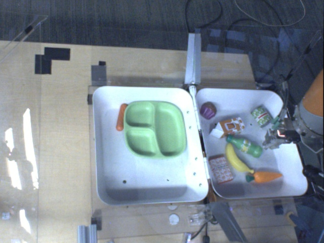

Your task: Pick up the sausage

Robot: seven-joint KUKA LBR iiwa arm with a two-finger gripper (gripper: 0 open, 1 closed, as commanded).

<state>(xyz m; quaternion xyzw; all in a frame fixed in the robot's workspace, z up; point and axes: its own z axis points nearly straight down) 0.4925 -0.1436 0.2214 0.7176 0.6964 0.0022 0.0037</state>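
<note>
The gripper (pixel 280 134) is seen at the right edge of the right bin (pixel 298 184), near a green bottle (pixel 245 146), a banana (pixel 234 158) and a carrot (pixel 267 176); whether it is apart or together cannot be told. The sausage (pixel 121 117) is found well apart from it in the left bin (pixel 109 186), lying lengthwise and touching the left rim of the green divided plate (pixel 154 128). It is judged to be light, smooth and probably slippery, so it is best taken across its narrow middle, from the side away from the plate.
</note>
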